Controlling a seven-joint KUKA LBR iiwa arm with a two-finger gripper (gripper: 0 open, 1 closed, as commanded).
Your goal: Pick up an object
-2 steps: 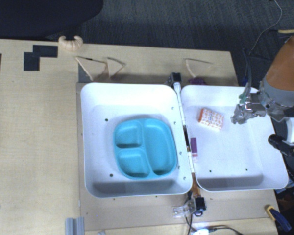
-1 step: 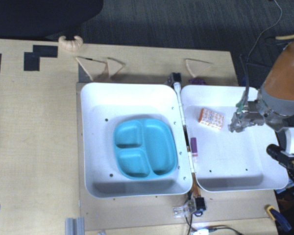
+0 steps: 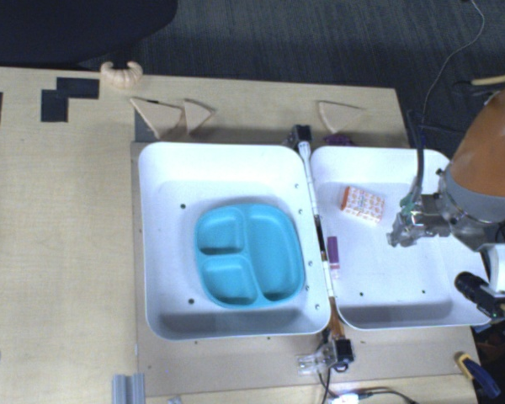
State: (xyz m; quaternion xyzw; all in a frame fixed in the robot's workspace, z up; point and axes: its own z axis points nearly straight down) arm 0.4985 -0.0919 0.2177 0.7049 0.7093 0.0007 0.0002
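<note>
- Small flat orange-and-white patterned packet [image 3: 361,204] lies on the floor of the right-hand shallow white plastic bin [image 3: 379,305], toward its upper left.
- Grey metal two-finger gripper [image 3: 401,232] hangs over the same bin; packet sits at about 10 o'clock from it, near but apart.
- Packet's long axis runs roughly 10 to 4 o'clock, pointing nearly at the gripper.
- Gripper's state: cannot tell, too small and blurred.
- Nothing visibly held.
- Slim purple-and-white stick-like item [image 3: 332,253] lies against the right bin's left wall, at about 8 o'clock from the gripper, farther off than the packet.
- Left-hand shallow white bin [image 3: 164,225] holds a turquoise three-compartment plastic tray [image 3: 249,254], lying flat at centre; its compartments look bare.
- Judgement: packet is the likeliest target; the move calls for a short shift toward 10 o'clock, then descent.
</note>
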